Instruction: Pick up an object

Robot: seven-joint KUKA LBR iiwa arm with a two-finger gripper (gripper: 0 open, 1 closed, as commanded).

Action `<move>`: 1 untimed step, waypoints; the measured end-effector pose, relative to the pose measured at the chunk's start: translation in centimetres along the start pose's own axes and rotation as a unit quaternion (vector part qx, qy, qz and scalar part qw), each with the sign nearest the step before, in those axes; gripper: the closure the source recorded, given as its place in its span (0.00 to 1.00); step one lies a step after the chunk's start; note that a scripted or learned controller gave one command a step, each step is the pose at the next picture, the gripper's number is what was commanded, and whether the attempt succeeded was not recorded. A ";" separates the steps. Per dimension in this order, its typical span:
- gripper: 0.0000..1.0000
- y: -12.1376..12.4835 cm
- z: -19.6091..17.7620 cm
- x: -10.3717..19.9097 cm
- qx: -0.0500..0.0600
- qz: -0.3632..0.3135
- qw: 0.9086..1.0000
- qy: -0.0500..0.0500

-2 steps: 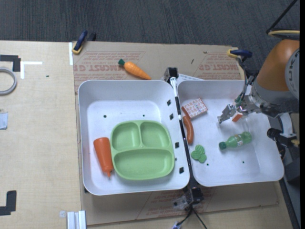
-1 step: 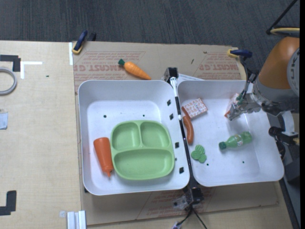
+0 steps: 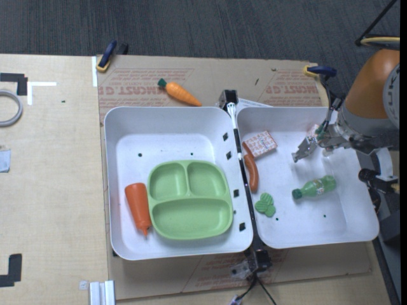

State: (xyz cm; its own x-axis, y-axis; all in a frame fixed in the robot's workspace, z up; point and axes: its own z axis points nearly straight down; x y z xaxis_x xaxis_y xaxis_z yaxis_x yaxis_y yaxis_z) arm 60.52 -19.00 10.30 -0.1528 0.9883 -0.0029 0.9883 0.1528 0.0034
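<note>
Arm (image 3: 380,94) cut off at right edge

Dark grey carpet floor (image 3: 191,14) is seen beyond the pale wooden table (image 3: 51,202), overlaid by taped brown cardboard (image 3: 210,75).

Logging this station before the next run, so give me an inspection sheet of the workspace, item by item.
Surface: cardboard-covered bench bearing the left bin and right bin.
Job's things: right bin holds a green bottle, sausage, patterned packet and green leafy toy.
Clutter: left bin holds a green divided plate and orange carrot; a second carrot lies on the cardboard.
Gripper: gripper above the right bin, nothing seen between its fingers.
Cables: nothing seen.
Surroundings: dark floor.
</note>
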 end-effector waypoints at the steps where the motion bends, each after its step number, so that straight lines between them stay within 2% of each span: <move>1: 0.00 -8.9 1.0 5.3 0.002 -0.010 1.000 0.002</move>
State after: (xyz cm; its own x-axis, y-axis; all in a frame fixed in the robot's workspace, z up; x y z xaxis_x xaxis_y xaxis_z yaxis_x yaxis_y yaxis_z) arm 50.90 -15.16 9.22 -0.1719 0.9851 0.0001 0.9851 0.1719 -0.0001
